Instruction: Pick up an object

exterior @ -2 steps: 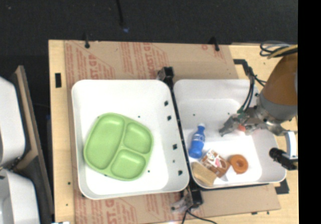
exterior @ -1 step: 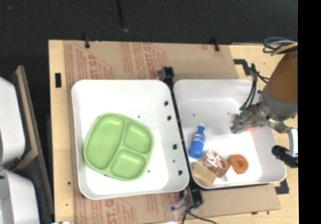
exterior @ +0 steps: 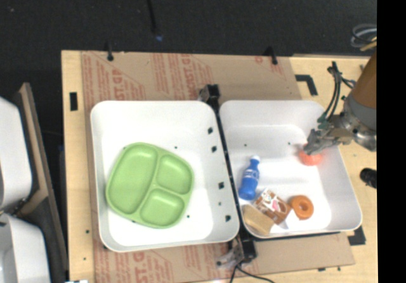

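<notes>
My gripper (exterior: pixel 315 144) reaches in from the right over the right bin (exterior: pixel 273 117), near its right wall. Directly under its tip lies a small salmon-red object (exterior: pixel 311 159), partly covered by the gripper. Whether the two are touching is unclear from this angle. Further left in the same bin lies a blue bottle (exterior: pixel 250 178). Along the near side sit an orange ring (exterior: pixel 302 207), a red-and-white packet (exterior: pixel 273 204) and a tan piece (exterior: pixel 256 219).
The left bin (exterior: pixel 127 117) holds a green divided plate (exterior: pixel 150 184). A black divider with clips (exterior: pixel 219 148) runs between the bins. The back half of the right bin is bare white floor. Cables hang by the arm at the right.
</notes>
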`<control>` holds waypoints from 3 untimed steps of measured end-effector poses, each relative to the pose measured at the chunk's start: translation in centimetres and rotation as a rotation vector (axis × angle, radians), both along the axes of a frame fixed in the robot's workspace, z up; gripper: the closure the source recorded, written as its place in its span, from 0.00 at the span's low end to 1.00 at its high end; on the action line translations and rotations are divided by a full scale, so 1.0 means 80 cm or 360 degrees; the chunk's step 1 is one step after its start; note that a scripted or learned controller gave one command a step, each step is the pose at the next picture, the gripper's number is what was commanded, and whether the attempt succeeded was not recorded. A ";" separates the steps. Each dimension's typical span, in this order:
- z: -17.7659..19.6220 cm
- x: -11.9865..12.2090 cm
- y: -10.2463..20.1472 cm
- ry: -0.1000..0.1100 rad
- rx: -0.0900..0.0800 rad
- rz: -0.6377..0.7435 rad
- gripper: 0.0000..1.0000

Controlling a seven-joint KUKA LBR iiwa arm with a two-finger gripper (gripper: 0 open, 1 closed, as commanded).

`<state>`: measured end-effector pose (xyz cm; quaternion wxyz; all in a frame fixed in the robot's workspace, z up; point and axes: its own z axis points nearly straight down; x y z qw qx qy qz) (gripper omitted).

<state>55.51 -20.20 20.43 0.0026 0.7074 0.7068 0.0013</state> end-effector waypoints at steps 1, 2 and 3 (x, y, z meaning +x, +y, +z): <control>0.079 0.001 0.003 -0.0002 0.0000 0.0002 1.00; 0.114 0.001 0.002 0.0004 0.0001 0.0001 1.00; 0.109 0.004 0.068 0.0007 0.0004 0.0007 1.00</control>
